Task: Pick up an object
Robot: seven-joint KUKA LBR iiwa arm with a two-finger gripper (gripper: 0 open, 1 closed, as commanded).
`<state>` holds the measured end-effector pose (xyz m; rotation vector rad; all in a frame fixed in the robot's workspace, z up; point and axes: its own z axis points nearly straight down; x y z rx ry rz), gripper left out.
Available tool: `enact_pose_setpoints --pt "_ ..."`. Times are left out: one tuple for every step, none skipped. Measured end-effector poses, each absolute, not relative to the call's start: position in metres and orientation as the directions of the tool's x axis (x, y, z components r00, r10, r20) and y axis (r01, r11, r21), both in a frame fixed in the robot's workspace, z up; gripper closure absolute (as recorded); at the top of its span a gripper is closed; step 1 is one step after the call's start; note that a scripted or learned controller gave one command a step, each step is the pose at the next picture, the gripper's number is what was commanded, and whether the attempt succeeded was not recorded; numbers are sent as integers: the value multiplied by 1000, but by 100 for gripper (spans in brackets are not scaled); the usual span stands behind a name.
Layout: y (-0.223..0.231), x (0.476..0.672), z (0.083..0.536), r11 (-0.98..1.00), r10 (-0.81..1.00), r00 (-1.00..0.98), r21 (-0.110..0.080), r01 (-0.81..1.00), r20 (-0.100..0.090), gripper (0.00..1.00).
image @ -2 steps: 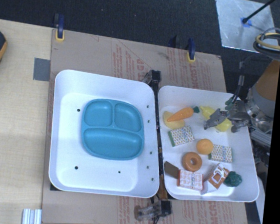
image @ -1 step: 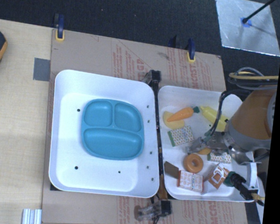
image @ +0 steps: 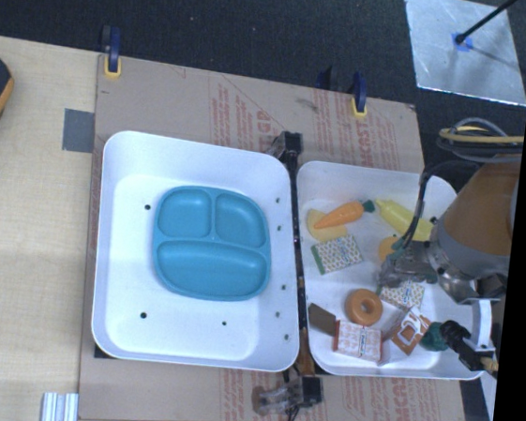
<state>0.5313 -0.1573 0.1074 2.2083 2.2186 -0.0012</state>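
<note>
The grey hand (image: 400,265) hangs low in the right-hand white bin (image: 342,178), at three o'clock from the blue divided plate (image: 211,242). It appears to be reaching in for a pick (nothing seen held). Nearest is the small patterned card (image: 402,294); the next move calls for a clean closure on it.

A robotics lab, by the look of it: a wooden counter (image: 25,225) carries a cardboard sheet (image: 256,110) held by clamps (image: 112,51), with two white bins (image: 119,236) side by side on it (one holding a blue divided plate (image: 212,243), the other toy food (image: 343,216)), and cables (image: 479,135) beside the grey arm (image: 479,220).
</note>
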Motion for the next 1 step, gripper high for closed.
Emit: enact_pose_setpoints --pt "-157 531 106 4 1000 -4 6 1000 -8 0"
